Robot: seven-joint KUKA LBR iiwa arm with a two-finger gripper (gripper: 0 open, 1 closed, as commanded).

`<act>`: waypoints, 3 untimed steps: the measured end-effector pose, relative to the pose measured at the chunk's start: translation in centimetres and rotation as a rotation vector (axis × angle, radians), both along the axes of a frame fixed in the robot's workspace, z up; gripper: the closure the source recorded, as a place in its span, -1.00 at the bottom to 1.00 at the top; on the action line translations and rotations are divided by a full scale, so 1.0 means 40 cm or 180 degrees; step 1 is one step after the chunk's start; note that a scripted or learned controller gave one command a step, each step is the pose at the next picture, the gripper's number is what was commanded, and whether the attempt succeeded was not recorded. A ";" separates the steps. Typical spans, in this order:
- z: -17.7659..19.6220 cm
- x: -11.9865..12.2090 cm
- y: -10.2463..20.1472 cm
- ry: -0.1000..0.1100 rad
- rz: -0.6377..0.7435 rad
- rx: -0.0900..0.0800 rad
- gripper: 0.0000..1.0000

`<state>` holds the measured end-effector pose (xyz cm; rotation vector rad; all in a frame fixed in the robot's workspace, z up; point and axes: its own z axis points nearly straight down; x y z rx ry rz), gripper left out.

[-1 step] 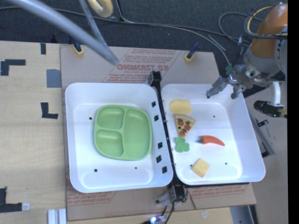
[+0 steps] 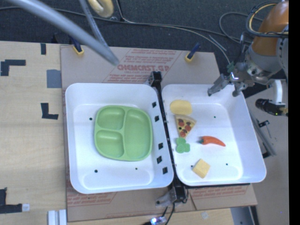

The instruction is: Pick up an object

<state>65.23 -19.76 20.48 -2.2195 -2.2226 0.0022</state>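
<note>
Robot arm poised at the right bin's (image 2: 248,125) far corner, nothing grasped.
The tool (image 2: 226,90), fingers spread and empty, should descend squarely over one toy; the orange pepper (image 2: 213,141) lies well apart from its neighbours.

Bench (image 2: 28,125) with cardboard (image 2: 140,64), two white bins (image 2: 75,97)

A pale wooden bench top (image 2: 28,139) is lying under a brown cardboard sheet (image 2: 140,64), dark carpeted floor (image 2: 164,8) showing beyond.

Rt bin: yellow lump (image 2: 180,107), pizza slice (image 2: 184,125), green broccoli (image 2: 182,146), red-orange pepper (image 2: 213,141), cheese cube (image 2: 201,168), all flat, apart.
</note>
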 end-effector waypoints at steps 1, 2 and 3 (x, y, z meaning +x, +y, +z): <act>-0.111 0.008 0.000 0.0012 0.0002 -0.0002 -1.00; -0.261 -0.004 0.022 0.0019 0.0001 0.0000 -1.00; -0.299 -0.003 0.022 -0.0005 0.0003 -0.0011 -1.00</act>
